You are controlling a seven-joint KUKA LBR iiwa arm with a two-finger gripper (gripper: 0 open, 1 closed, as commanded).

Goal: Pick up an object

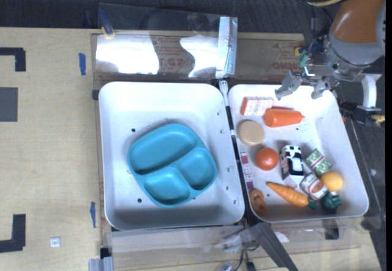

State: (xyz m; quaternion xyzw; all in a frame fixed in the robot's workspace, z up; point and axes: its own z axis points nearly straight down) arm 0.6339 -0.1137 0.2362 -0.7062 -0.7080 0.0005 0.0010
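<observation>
Arm enters upper right of frame, top of it cut off by the frame edge; orange band and yellow cable partly visible there. Gripper (304,87) hangs over the upper rim of the right bin (350,141), fingers (286,88) spread apart, nothing btwn them. Exact height above the bin is hard to judge from this slant.

Right bin contents, all well below the fingers in frame: white/orange carton (255,105) at upper left of bin, touching the big orange carrot-like piece (283,117) to its right. Tan round disc (251,132) just below carton. Red tomato (266,158) mid-bin, black/white toy (292,161) just beside it on the right. Green/white packet (318,160) further right, yellow ball (331,181) near right wall. Small carrot (287,194) lies slanted low in bin; red/white packet (313,186) and dark green item (331,202) crowd the lower right corner, overlapping – hard to tell apart. Brown item (258,201) at lower left, partly hidden by rim.

Open room: upper right part of right bin, under the gripper, is bare.

Left bin (116,159) holds blue divided plate (172,163), centre, clear of all walls. Shiny clear panel (165,46) behind left bin glares, detail lost. Table (43,141) at left of frame.
</observation>
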